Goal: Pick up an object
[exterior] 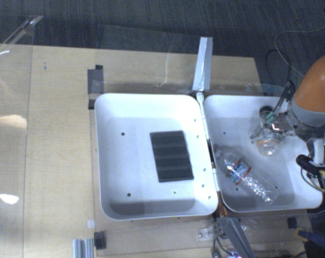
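Observation:
A crushed clear plastic bottle (pixel 244 176) with a blue and red label lies slantwise in the right bin (pixel 227 117), toward its front. A small clear glass-like object (pixel 267 143) sits further back in the same bin. My gripper (pixel 271 121) hangs low at the end of the grey and orange arm (pixel 316 93), just above and touching or nearly touching the clear object; I cannot tell which. A black ridged rectangular pad (pixel 172 156) lies flat in the middle of the left bin (pixel 114 144).
A grey upright post (pixel 203 63) stands behind the seam between the bins. Cables (pixel 313 168) hang at the right bin's right edge. A clear sheet covers the bench on the left (pixel 22 144).

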Controlling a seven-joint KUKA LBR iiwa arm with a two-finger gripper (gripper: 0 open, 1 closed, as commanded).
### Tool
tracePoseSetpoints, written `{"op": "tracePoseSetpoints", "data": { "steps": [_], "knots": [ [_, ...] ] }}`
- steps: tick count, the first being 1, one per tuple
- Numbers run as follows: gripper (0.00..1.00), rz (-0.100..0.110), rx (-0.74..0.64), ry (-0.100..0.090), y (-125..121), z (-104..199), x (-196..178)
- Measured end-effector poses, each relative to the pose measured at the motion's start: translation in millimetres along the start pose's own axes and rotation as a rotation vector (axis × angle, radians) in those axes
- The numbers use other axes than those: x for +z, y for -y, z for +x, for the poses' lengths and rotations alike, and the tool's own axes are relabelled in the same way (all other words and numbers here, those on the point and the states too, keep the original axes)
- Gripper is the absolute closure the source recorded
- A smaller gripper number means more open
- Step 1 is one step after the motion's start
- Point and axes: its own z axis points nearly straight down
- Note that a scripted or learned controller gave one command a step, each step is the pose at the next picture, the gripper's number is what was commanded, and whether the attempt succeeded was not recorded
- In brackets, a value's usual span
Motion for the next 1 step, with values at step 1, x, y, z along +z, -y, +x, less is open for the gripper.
{"op": "tracePoseSetpoints", "data": {
  "steps": [1],
  "knots": [
    [1.00,0.007,0.018,-0.002,-28.3,78.5,-82.3]
  ]
}}
